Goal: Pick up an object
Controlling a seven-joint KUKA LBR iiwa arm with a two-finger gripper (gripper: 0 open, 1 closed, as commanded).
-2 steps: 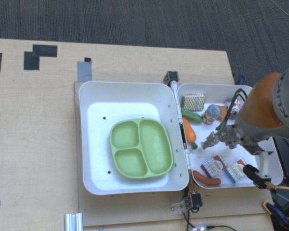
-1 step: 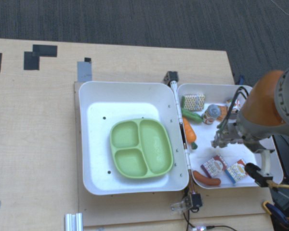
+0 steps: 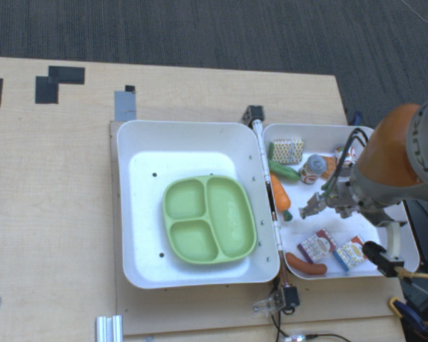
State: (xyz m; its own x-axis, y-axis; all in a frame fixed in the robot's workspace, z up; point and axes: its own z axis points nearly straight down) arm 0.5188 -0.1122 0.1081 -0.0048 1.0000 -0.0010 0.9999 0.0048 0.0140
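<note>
White bins: two, side by side; left bin (image 3: 128, 212) bears one green divided plate (image 3: 209, 219), right bin (image 3: 299, 128) gathers the small goods for picking
Gripper (image 3: 319, 206): low over the right bin's middle, nothing seen between fingers; open or closed, cannot tell
Carrot (image 3: 280, 195): one, left of gripper
Sausage (image 3: 306, 263): one, below gripper
Packets (image 3: 317, 246): two, below gripper
Likely target: unclear

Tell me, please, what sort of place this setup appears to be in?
Probably a robotics lab workcell for pick-and-place trials. A robot arm reaches over two white bins on a wooden bench; one bin holds a green divided plate, the other toy food such as a carrot and sausage.
</note>
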